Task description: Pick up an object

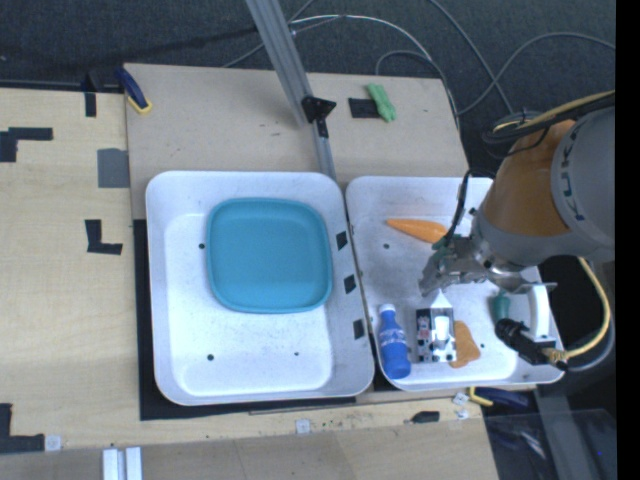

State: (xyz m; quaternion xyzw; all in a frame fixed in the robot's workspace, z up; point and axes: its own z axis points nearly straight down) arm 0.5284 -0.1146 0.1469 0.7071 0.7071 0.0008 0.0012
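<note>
While the arm reaches in from the right, here's how it all sits:

Gripper: the gripper (441, 271) hangs low over the right bin (372, 268), in its middle part, and honestly I cannot tell how wide it stands from this angle.

Carrot: an orange carrot-shaped piece (418, 229) lies just up and left of the gripper, not touching it.

Small box: a little black-and-white box (435, 334) sits right below the gripper, near the bin's front edge, clearly apart from it.

Blue bottle: a blue bottle with a white cap (391, 343) lies down and to the left of the gripper, just beside the box.

Orange bit: another orange piece (465, 346) is tucked against the box's far side, down and right of the gripper.

Teal plate: a teal square plate (268, 254) rests in the left bin (175, 298), well off to the gripper's left.

Table: the table (60, 268) carries both bins, plus a green clip (381, 102) way up above the gripper.
</note>
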